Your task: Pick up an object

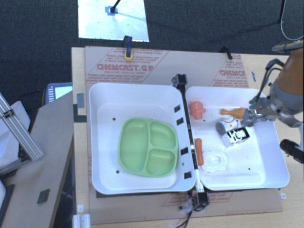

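Barely started: gripper (231,133) low in the right bin (266,175), just beside the orange drumstick toy (232,111), open or closed impossible to tell, with 0 objects visibly lifted.

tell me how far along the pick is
Done: the gripper sits low in the right bin, just below the tan piece. In hand: nothing visibly gripped, and its state is unclear. Left: grasp and lift. The pink piece and orange stick lie untouched.
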Controlling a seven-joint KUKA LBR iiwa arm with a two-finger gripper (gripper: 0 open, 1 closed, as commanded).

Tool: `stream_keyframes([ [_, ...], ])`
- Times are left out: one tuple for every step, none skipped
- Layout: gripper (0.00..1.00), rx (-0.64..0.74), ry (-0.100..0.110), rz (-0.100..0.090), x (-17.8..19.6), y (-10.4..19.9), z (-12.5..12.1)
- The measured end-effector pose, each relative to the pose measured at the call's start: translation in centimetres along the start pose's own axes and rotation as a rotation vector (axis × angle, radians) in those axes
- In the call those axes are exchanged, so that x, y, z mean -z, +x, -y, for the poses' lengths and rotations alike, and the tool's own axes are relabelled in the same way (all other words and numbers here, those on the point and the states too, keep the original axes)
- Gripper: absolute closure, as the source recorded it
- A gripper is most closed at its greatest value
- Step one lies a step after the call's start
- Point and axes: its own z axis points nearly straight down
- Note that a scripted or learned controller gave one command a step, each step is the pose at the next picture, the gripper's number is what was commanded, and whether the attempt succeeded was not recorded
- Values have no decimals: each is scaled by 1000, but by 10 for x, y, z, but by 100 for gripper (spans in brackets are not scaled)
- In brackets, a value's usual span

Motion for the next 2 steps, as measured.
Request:
stream_keyframes([
  [100,0,3,-1,16,0,-1],
  [100,4,5,-3,12,44,2],
])
